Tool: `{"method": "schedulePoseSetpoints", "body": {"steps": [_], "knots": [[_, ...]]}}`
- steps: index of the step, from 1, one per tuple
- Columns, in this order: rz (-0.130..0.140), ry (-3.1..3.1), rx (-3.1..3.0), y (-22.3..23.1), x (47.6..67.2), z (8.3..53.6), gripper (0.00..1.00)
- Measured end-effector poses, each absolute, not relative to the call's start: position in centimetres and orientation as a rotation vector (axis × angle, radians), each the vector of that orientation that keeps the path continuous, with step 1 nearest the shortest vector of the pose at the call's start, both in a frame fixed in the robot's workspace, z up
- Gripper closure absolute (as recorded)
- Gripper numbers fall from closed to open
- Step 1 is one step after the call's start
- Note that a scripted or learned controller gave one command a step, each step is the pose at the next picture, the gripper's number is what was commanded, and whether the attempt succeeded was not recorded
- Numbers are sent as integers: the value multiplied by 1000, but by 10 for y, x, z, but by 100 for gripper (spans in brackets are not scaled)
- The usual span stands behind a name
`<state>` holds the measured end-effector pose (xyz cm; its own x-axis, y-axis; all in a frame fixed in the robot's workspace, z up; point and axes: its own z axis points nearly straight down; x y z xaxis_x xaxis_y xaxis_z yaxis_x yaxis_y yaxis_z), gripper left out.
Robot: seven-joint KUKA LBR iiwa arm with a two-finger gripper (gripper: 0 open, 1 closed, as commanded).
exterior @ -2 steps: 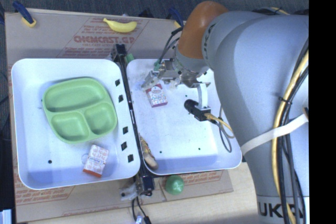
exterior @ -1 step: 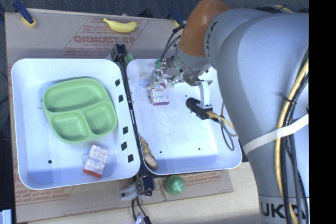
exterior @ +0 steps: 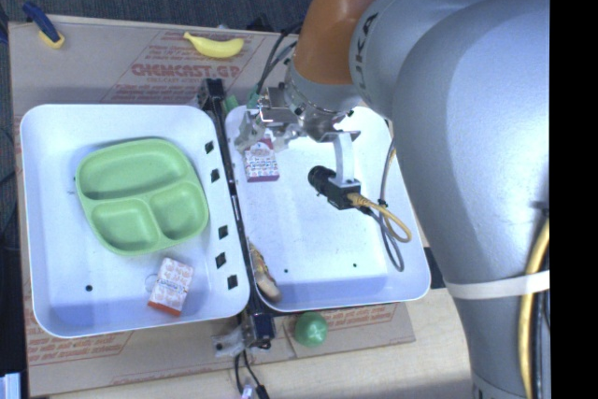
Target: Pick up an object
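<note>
The end effector [exterior: 264, 128], its opening impossible to tell, is hovering over the small red-and-white packet [exterior: 263, 165] in the right bin [exterior: 374, 290] at frame centre, risking a glancing, off-centre grasp.

1. The arm [exterior: 467, 107] covers much of the right bin [exterior: 308, 248], hiding its far right corner and right rim.
2. The gripper [exterior: 264, 128] is a cluster of metal parts under the wrist; whether its fingers are apart or together cannot be told.
3. The small carton [exterior: 262, 165] just below the gripper has print too small to read, and its top end is hidden by the metal.
4. The box [exterior: 171, 285] in the left bin [exterior: 47, 201] also has unreadable print.
5. A brownish thing [exterior: 262, 276] at the right bin's near-left corner is too blurred to name.
6. The bench [exterior: 56, 346] is cut off by the lower edge.
</note>
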<state>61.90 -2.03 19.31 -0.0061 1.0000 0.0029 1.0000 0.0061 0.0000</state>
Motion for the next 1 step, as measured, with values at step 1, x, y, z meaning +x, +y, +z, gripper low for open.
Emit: {"method": "schedulePoseSetpoints", "body": {"steps": [1], "knots": [[1,-2226,-2212,19,558,242,100]]}}
